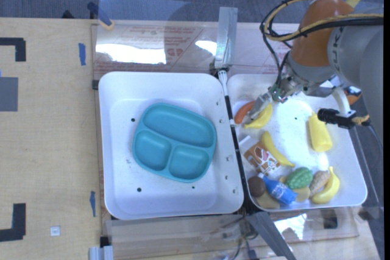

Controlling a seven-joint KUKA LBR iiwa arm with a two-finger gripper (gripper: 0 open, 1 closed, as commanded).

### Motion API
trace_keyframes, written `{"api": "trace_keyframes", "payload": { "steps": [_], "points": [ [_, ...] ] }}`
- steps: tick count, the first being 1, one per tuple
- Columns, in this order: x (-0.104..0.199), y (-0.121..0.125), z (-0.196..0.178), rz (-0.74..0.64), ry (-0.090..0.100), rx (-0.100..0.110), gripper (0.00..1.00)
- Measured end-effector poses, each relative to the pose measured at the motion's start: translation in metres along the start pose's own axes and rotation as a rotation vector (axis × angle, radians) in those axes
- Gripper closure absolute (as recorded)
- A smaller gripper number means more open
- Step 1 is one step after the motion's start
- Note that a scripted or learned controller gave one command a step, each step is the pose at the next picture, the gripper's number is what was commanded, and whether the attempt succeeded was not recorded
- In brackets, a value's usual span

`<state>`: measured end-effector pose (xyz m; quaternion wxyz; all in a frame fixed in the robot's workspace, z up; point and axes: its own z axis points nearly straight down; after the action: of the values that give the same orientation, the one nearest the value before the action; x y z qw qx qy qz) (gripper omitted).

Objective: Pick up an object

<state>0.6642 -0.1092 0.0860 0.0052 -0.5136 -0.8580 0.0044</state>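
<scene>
The right bin (356, 158) holds the loose objects. My gripper (267, 106) is low over that bin's upper left corner, its tip right at a small yellow piece (261, 119) that lies against an orange-red object (243, 111). Whether it touches the yellow piece cannot be judged from this angle. Further down lie a banana (278, 153), a brown-and-white packet (260, 159), a yellow oblong fruit (320, 134), a green item (299, 178), a blue bottle (282, 192), a dark brown ball (257, 184) and another yellow banana (329, 187).
The left bin (119, 106) carries a teal divided plate (175, 142) in its middle. A metal divider post (226, 39) stands behind the seam between the bins. Black and yellow cables (286, 9) loop above the orange wrist band (323, 30).
</scene>
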Motion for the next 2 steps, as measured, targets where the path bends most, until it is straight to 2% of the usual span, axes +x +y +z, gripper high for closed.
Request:
{"api": "trace_keyframes", "payload": {
  "steps": [1, 2],
  "points": [
    [-0.002, 0.004, -0.014, -0.001, -0.011, -0.016, 1.00],
    [-0.030, -0.012, -0.054, -0.165, -0.013, -0.019, 1.00]
  ]
}}
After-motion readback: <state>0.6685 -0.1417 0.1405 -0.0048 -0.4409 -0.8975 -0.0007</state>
